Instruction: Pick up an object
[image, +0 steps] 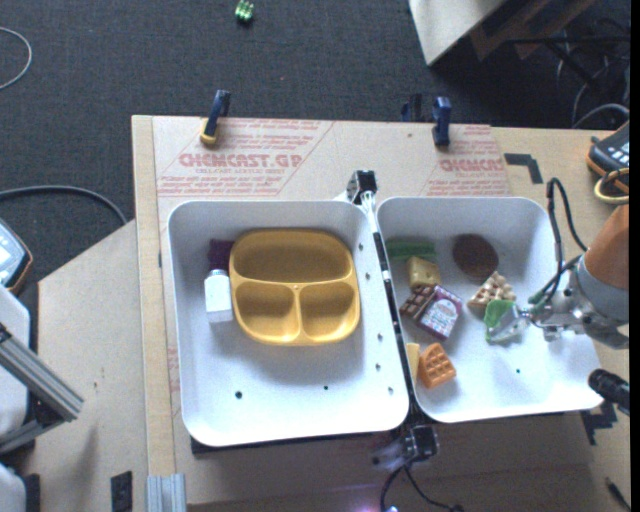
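Note:
My gripper (519, 320) reaches in from the right and sits low over the right bin (520, 385). Its tip is right against a small green leaf-like piece (497, 319). The view does not settle whether that piece is gripped or just touched. Just above the tip lies a tan waffle-patterned cracker (492, 291). To the left are a brown and pink packet (433, 310), a yellow cheese block (423, 272), a green pod (411, 248) and a dark brown round patty (474, 254). An orange waffle piece (436, 366) lies near the bin's front left.
The left bin (200, 395) holds a yellow divided plate (295, 285), a small white bottle (218, 297) and a dark purple item (220, 250). The arm's grey wrist and orange band (610, 270) cover the right bin's right rim. Clamps (214, 118) stand at the board's back edge.

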